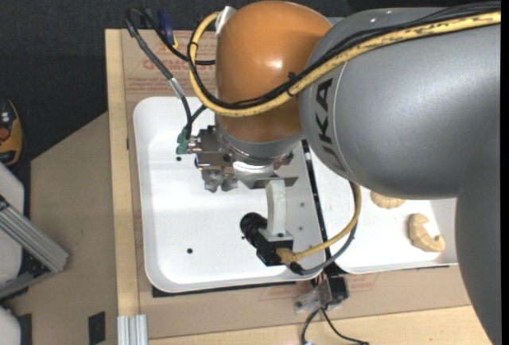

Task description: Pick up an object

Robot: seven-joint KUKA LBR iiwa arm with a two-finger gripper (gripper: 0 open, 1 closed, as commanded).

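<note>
**Step in hand: positioning for a grasp**

- Reaching in from the right of the frame with the arm, placing the orange band at upper centre, over the left bin.
- Carrying the gripper directly beneath the band, above the middle of the left bin's floor. Looking almost straight down the wrist here, so not judging the grip state: cannot tell whether released, clenched or grasping anything.
- Noting nothing graspable on the bare floor of the left bin apart from a small dark speck towards lower left. Treating the area under the wrist as hidden.
- Locating the clear candidates in the right bin, at lower right of the frame: one tan piece lying curved near the frame edge, and a second tan piece just beside the arm's outline, partly covered. Both lying well apart from the gripper.

**Doing the step well (judgement)**

- Confirming a target under the wrist before descending; otherwise translating right, across the wall between the bins.
- Centring over one piece only, and aligning the closing direction across its narrow side.
- Keeping the yellow cable and the black cable clear of the bin rims.
- Descending slowly, stopping short of the floor.
- Lifting and checking for the piece before counting the grasp as good.
</note>
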